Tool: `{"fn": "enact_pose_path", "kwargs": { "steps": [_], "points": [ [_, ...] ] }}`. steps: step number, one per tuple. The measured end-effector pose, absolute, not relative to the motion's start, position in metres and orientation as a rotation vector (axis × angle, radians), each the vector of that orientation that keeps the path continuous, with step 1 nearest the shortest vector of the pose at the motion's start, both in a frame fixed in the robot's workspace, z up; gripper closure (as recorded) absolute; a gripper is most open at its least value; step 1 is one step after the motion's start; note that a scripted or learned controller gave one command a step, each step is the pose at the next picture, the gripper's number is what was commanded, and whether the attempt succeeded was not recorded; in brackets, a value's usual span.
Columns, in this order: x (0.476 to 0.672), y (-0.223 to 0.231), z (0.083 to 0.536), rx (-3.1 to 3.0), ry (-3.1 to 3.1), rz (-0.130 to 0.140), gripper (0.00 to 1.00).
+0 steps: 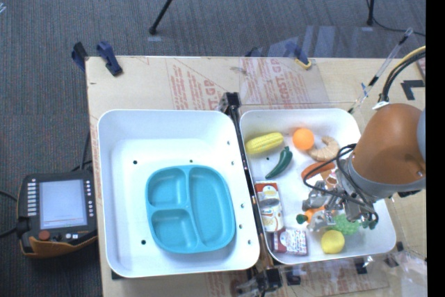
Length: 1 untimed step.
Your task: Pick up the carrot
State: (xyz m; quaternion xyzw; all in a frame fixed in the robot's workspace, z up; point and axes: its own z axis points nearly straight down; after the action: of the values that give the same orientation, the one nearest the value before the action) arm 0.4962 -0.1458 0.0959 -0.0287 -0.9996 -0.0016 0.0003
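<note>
Camera view, looking down on the counter [174,80]: I see two white bins side by side. The left bin [125,142] carries a blue divided plate [189,209]. The right bin [348,120] is crowded. At its 11 o'clock lies a yellow corn cob [264,143], with a green pepper [279,162] just below it. At 12 o'clock sits an orange ball-shaped fruit [303,139], touching a tan, knobbly piece [325,149] on its right. At 6 o'clock, a can with a red label [268,205] stands above a dark red packet [290,241]. A yellow lemon [333,241] rests near 5 o'clock, beside something leafy green [345,225].

My arm [393,149] reaches in from 3 o'clock, its orange band over the bin's right side. The pincer [321,209] is down among the items near the bin's centre. The carrot [315,170], orange, lies slanted just above the pincer at its 12 o'clock, partly hidden by the wrist. I cannot tell whether the pincer is gripping anything.

Off the counter at 9 o'clock sits a control pendant [59,209].
</note>
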Motion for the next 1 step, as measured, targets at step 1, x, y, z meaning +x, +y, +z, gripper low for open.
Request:
{"fn": "enact_pose_path", "kwargs": {
  "steps": [1],
  "points": [
    [0.491,-0.0937,0.1431,-0.445,-3.111,-0.003,1.0]
  ]
}}
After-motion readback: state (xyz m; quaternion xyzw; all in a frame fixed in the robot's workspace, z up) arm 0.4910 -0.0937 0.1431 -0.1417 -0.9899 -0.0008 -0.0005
